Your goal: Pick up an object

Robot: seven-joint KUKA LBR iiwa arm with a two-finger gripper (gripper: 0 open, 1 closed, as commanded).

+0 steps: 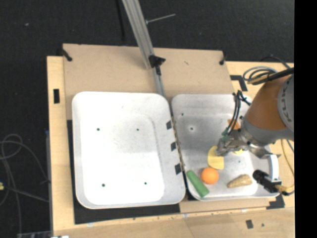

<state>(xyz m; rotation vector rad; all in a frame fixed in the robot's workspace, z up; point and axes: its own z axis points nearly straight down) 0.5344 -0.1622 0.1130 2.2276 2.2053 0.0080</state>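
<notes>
One claw (224, 148) over the yellow piece (215, 160) (right bin (198, 113)).

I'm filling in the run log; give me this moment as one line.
arm: over right bin | gripper: down at yellow piece | nearby: orange ball, green stick, tan piece | grasp: unconfirmed

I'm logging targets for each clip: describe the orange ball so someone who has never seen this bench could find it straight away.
Start at the right bin, the one the arm reaches into, and look along its near edge. The orange ball lies there between a green stick on its left and a tan lump on its right, just below a pale yellow piece. It is the only round, bright orange thing.
</notes>
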